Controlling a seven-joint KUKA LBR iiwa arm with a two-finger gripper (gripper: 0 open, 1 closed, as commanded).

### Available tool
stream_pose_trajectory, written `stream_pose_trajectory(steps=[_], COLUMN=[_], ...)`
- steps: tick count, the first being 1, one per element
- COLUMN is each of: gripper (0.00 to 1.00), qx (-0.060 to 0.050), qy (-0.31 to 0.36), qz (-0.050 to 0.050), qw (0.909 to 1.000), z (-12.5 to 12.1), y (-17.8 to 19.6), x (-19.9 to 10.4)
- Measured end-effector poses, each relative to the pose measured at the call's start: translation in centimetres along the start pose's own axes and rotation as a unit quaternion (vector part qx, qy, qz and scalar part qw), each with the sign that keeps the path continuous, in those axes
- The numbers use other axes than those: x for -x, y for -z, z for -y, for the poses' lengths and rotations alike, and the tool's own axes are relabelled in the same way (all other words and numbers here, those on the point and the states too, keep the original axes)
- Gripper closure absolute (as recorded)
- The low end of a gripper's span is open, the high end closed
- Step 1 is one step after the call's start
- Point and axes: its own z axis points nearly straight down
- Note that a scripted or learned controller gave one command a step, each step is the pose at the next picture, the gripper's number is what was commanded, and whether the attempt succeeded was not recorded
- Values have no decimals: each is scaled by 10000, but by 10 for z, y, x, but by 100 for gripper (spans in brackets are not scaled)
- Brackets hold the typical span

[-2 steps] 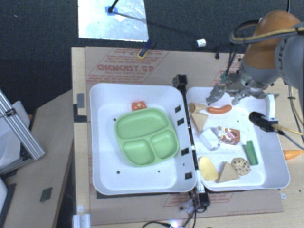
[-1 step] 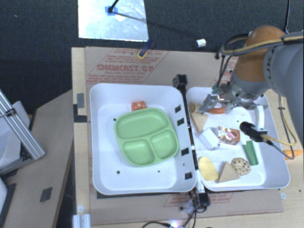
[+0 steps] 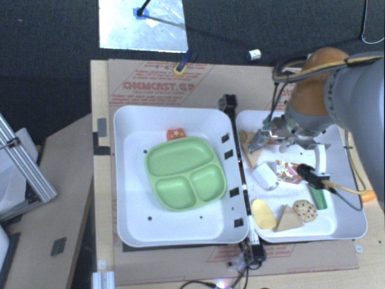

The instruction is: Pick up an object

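- Pincer (image 3: 264, 138): metal, at the end of the grey arm (image 3: 355, 95), low over the upper left part of the right bin (image 3: 349, 229). Whether it is open or closed cannot be told, and nothing can be seen in its grip.
- Tan slice (image 3: 247, 155): flat, matte, bread-coloured piece in the right bin, close against the wall shared with the left bin and just beside the pincer. Its long axis runs up and down the view, along that wall. The upper end is partly hidden by the pincer, so which end is the tip cannot be told.
- White block (image 3: 264, 176): small, smooth, with rounded corners, lying tilted just below the tan slice.
- Packet (image 3: 289, 171): glossy and crinkled, printed in red and orange, beside the white block.
- Yellow disc (image 3: 262, 214): smooth oval near the bin's lower left corner.
- Tan wedge (image 3: 289, 220): triangular, touching the yellow disc.
- Cookie (image 3: 305, 210): round, speckled with dark chips, against the tan wedge.
- Green stick (image 3: 319, 198): short, dark green, its long axis nearly upright in the view.
- Left bin (image 3: 129, 179): shallow white plastic, holding a pale green three-part plate (image 3: 183, 173) with a small orange block (image 3: 175, 134) at its far edge.
- Cardboard sheet (image 3: 156, 83): printed, lying flat on the tabletop under both bins.
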Motion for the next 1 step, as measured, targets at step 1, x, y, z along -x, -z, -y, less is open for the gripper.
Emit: stream_pose_trajectory(steps=[1], gripper=[0], qx=[47], qy=[2], qz=[-14], qw=[10000], z=[-4], y=[-17], x=[-1])
